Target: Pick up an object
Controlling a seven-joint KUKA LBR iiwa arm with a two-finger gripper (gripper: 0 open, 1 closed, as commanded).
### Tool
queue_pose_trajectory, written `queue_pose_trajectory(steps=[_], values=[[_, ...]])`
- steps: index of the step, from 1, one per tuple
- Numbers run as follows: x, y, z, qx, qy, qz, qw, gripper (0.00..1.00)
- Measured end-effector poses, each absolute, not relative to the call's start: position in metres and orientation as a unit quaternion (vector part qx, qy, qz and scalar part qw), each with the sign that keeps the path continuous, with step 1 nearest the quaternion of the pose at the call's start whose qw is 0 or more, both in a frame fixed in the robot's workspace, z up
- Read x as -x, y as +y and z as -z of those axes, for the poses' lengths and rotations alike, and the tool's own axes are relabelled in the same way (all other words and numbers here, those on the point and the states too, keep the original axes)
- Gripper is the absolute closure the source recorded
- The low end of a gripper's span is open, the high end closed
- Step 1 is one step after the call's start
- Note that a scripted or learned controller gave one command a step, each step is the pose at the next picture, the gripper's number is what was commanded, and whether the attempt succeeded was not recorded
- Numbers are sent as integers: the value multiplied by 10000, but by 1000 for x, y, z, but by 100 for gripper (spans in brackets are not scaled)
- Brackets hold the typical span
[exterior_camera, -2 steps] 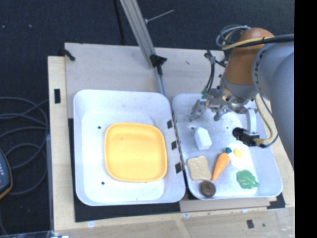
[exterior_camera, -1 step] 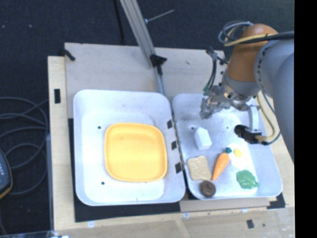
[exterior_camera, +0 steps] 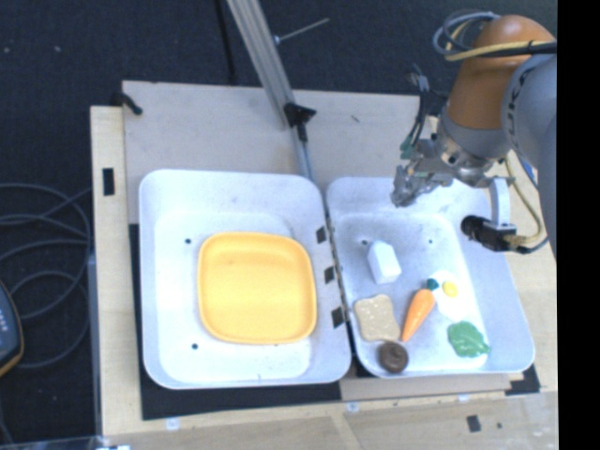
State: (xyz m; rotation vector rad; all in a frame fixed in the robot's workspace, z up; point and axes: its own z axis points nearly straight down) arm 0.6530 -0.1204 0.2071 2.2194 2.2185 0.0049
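Observation:
The right bin (exterior_camera: 497, 279) holds a white block (exterior_camera: 382, 261), a slice of toast (exterior_camera: 376, 317), an orange carrot (exterior_camera: 417, 314), a brown donut (exterior_camera: 392, 355), a fried egg (exterior_camera: 450, 292) and a green leafy piece (exterior_camera: 467, 338). My gripper (exterior_camera: 409, 187) hangs over the back left corner of that bin, above and behind the white block, with nothing visible between its fingers. Its fingers are too small and dark to read.
The left bin (exterior_camera: 169, 251) carries a yellow square plate (exterior_camera: 256, 287). A metal strut (exterior_camera: 264, 50) slants down to the gap between the bins at the back. The arm's orange band (exterior_camera: 497, 64) stands over the bench's back right.

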Motion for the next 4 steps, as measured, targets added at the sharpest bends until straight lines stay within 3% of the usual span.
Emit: queue_pose_trajectory(steps=[1,3,4], values=[[-653,-121,-206,-7071,7072,-3,1,100],[-619,-22,-236,-7059,7084,-12,3,100],[-598,20,-228,-7062,7080,-1,-2,100]])
